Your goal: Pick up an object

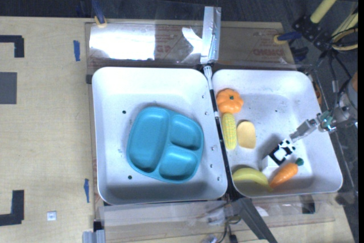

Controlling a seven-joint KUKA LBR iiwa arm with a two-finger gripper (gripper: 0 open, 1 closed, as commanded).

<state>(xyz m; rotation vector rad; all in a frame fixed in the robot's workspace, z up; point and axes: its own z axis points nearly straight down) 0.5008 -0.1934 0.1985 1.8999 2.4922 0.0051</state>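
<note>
Camera view: pincer [282, 152] low in right bin [273, 83], over black-white marked spot; grip state cannot tell. Carrot [284, 173] just near of it, touching green-yellow fruit [250, 177]. Risk: closing on bare floor, or nudging carrot into near wall. Corn [228, 130], pumpkin [229, 101], pale piece [246, 135] crowd left wall. Open room: far-right floor. Left bin [108, 122] carries blue tray [165, 143].

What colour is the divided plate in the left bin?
Light blue all over, with no pattern. The plate shows clearly in the camera view, lying in the left bin.
</note>
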